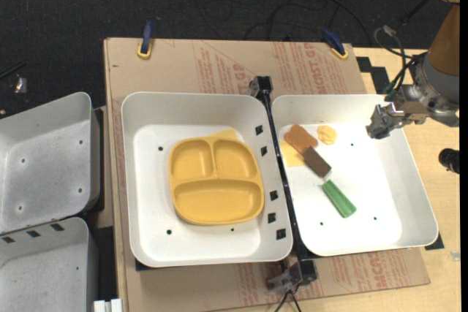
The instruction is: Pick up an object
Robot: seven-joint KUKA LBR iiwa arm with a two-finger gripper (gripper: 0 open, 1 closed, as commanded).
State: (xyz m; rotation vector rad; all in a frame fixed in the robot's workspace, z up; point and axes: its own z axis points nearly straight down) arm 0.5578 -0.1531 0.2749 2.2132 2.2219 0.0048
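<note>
Hovering at the upper right rim of the right bin (409,179), my pincer (380,124) sits above the white wall there; whether it is apart or together I cannot tell, it reads as a dark lump at the end of my wrist. Nothing is between it. Candidates all lie to the pincer's left and lower in the view, inside the same bin: a green block (339,199) nearest the bin's middle, a brown block (316,161) above-left of it, an orange-brown block (300,137) touching the brown one's upper end, and a small yellow piece (326,134) just beside that. Green block's long axis runs diagonally, upper left to lower right; the brown one lies on much the same slant. Green stands apart from the others, so I judge it the cleanest target: travel left and toward the view's bottom, then set the closing direction across that diagonal. Left bin (146,179) holds a yellow divided tray (216,183), well apart from me, past the divider.
</note>
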